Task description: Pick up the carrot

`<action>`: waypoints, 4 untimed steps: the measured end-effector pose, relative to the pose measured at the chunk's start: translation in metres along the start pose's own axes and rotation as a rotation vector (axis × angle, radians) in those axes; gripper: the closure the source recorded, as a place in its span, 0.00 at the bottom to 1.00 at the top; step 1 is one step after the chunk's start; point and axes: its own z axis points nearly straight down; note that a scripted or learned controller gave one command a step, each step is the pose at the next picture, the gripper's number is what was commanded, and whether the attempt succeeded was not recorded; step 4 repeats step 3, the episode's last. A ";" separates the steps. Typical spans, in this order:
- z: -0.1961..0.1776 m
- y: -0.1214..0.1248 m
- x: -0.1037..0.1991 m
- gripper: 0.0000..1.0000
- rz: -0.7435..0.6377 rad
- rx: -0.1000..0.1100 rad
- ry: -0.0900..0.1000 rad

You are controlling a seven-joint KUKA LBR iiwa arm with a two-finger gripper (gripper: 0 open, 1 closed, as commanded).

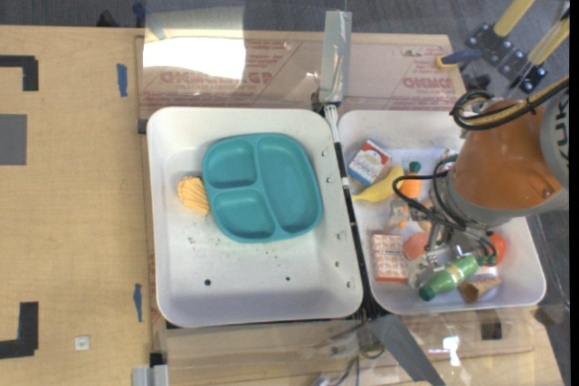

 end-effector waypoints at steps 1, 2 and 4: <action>0.002 -0.005 -0.061 0.00 -0.071 0.001 0.001; -0.010 -0.004 -0.063 1.00 -0.073 0.002 -0.005; -0.099 0.076 -0.067 1.00 -0.110 -0.002 -0.004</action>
